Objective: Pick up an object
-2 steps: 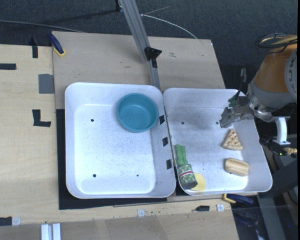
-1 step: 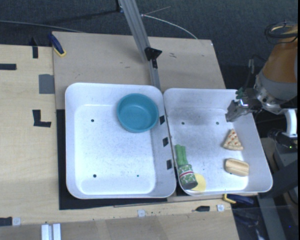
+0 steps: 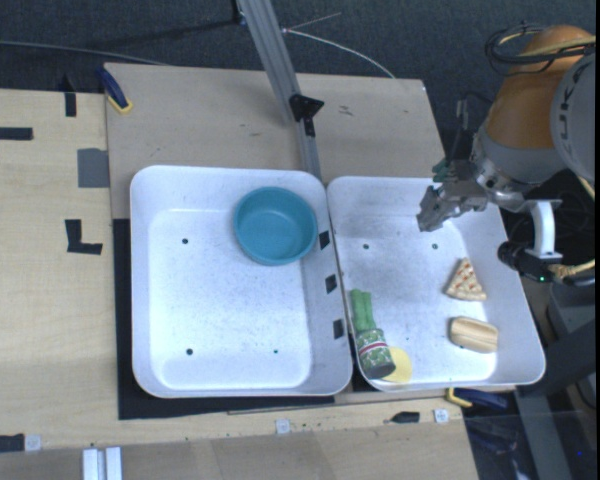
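bench (image 3: pixel 40 268) — pale wood, black tape marks | floor (image 3: pixel 100 18) — dark

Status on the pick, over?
Gripper over right bin, upper right; nothing seen in it. Pizza slice, bread roll, green bottle lie untouched below. Blue bowl in left bin.

Arm (image 3: pixel 550 88) cut off at right edge.

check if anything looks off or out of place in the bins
Nothing looks spilled or broken. The green bottle lies on its side against the right bin's left wall, beside a yellow piece. The blue bowl sits upright in the left bin. The pincer hovers over the right bin.
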Action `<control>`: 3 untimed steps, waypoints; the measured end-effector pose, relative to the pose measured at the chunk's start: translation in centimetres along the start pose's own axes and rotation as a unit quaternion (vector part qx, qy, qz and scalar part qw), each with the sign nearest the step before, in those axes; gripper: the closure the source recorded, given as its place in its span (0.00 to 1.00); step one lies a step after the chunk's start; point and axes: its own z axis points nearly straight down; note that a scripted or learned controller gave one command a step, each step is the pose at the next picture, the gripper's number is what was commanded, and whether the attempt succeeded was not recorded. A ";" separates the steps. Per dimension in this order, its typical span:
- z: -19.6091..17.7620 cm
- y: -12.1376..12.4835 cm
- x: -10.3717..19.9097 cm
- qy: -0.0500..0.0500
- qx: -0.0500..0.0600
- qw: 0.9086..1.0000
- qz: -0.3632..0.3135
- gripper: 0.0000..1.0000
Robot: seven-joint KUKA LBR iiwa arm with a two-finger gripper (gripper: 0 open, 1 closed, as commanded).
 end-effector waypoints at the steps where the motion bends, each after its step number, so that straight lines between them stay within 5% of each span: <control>1: -1.0 2.0 5.1 0.000 0.000 1.000 0.000 1.00; 3: -2.5 3.9 15.1 0.000 0.001 1.000 0.000 1.00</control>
